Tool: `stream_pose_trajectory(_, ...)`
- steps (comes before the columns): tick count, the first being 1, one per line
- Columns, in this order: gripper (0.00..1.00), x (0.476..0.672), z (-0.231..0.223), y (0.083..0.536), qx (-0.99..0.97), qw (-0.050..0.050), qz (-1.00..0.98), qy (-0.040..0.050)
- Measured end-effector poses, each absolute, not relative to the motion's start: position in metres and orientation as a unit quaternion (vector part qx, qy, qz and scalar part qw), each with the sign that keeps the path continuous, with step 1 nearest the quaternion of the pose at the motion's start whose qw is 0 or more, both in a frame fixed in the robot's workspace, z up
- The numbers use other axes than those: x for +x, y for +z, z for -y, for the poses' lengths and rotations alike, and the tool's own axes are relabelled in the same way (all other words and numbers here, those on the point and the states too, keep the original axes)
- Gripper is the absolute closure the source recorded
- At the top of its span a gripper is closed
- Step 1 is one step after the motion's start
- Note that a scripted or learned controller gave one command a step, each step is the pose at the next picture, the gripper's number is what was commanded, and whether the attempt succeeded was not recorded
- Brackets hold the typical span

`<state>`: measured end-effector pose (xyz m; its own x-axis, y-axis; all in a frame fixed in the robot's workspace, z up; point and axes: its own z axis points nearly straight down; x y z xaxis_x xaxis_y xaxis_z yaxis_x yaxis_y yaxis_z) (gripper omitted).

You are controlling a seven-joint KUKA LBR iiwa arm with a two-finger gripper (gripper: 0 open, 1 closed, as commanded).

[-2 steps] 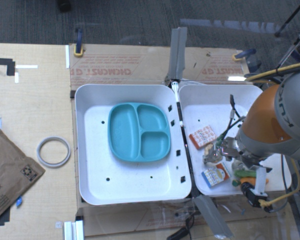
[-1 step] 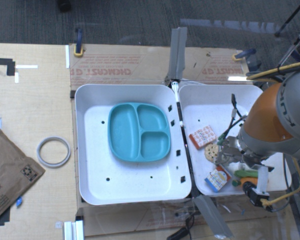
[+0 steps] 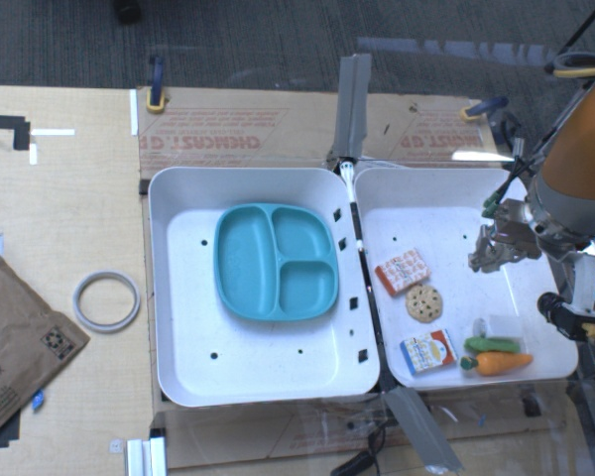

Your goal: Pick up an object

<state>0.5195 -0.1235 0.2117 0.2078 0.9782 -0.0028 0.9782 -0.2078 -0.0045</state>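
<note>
Gripper (image 3: 492, 249) hovers over right bin (image 3: 446, 191) holding cookie (image 3: 424, 303), carrot (image 3: 503, 362).

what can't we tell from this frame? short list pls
- Gripper, camera view: too small and dark against the right bin to read its finger state.
- Arm: cut off by the right edge.
- Carrot and green vegetable: touching or apart, cannot tell.
- Snack packet and small carton: print too small to read.
- Brown box: cut off by the left edge.
</note>
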Motion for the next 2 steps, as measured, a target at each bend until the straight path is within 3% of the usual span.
stream_pose_trajectory(1, 0.0, 0.519, 0.123, 0.211, -0.777, 0.001, 0.629, 0.0029)
stream_pose_trajectory(2, 0.0, 0.477, 0.105, 0.201, -0.79, 0.002, 0.613, 0.0032)
